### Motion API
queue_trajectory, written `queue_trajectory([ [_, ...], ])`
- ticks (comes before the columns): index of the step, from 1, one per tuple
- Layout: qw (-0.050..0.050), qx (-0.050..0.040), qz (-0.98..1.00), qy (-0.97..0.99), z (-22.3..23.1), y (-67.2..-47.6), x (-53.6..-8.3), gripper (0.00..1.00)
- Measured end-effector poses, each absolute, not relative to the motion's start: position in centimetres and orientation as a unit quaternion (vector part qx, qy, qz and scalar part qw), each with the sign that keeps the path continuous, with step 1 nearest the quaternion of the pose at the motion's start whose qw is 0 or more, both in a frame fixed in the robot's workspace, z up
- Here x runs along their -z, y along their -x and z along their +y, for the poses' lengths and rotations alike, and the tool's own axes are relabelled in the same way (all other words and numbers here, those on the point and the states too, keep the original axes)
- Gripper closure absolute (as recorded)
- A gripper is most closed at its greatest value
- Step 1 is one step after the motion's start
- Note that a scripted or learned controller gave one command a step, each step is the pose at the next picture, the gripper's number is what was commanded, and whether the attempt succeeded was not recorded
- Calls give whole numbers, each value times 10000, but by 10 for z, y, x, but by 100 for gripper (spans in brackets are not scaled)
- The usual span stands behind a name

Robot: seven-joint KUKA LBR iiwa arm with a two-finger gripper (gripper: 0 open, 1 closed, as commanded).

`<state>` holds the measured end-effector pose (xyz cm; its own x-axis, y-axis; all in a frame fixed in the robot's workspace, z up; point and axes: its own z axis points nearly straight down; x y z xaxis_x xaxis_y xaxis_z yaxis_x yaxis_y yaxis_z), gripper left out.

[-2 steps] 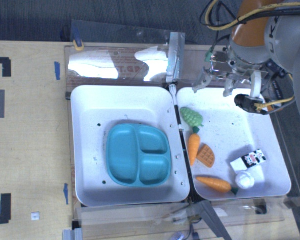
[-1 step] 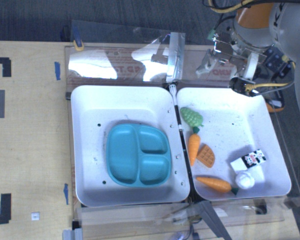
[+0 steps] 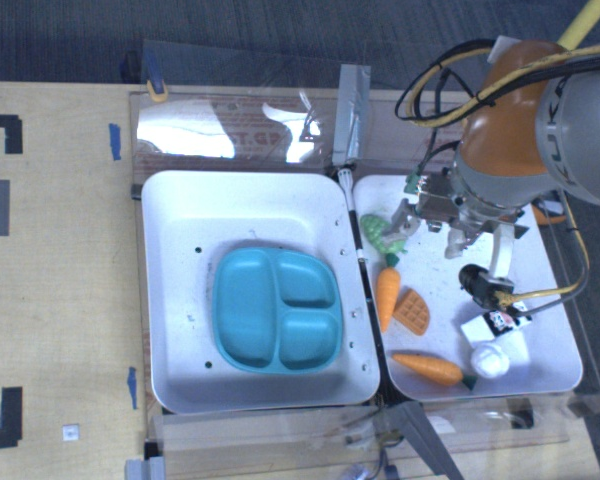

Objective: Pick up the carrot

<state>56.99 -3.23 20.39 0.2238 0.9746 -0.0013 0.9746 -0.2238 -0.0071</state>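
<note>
Over the right bin point(image 3: 555, 353) we hover our gripper point(image 3: 432, 226), fingers spread and holding nothing, the carrot point(image 3: 387, 293) lying just below-left by the divider, so we judge the approach underway: next, shift over and descend.

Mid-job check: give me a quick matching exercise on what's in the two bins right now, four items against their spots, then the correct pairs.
Things:
1. blue divided plate
2. upright carrot
3. lying carrot
4. green toy

Places:
A. along the near edge of the right bin
B. far left corner of the right bin, beside the gripper
C. middle of the left bin
D. against the right bin's left wall, next to the waffle piece

Pairs: 1-C, 2-D, 3-A, 4-B
</note>
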Motion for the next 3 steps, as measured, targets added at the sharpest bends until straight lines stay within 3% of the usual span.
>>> queue_trajectory([
  [1, 28, -25, -6534, 7570, -26, -530, -183, 0],
  [2, 36, -42, -6449, 7643, -96, -537, -101, 0],
  [3, 20, -8, -6585, 7526, -59, -479, -184, 0],
])
